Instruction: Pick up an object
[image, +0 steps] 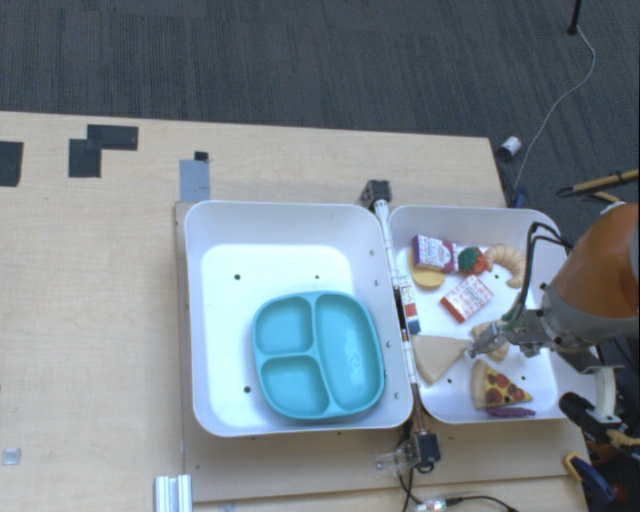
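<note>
1. The gripper (492, 343) is low in the right bin (540, 222), reaching in from the right; its metal tip sits over a small tan object (487, 331) at the middle of that bin. Whether its fingers are spread or closed, and whether anything is between them, cannot be told from this angle.
2. Behind it the grey wrist and the orange band (605, 265) of the arm cover the bin's right edge.
3. Just left of the tip lies a pale tan wedge (438, 356), flat and triangular, its point near the tip and its broad side toward the divider between the bins.
4. Just nearer than the tip lies a toy pizza slice (497, 386), yellow with red spots, with a purple strip along its near edge.
5. Farther in, a small red-and-white box (467, 298) lies tilted, and beyond it a purple-and-white packet (434, 251) lies near the far left corner of the bin.
6. A yellow round piece (427, 279) sits just near of that packet; a red and green piece (472, 261) and a tan curved croissant-like piece (508, 262) lie to its right along the far side.
7. The left bin (225, 240) holds a light blue divided plate (318, 354) with three compartments, lying toward its near right part.
8. Both bins rest on a pale wooden bench (90, 320).
</note>
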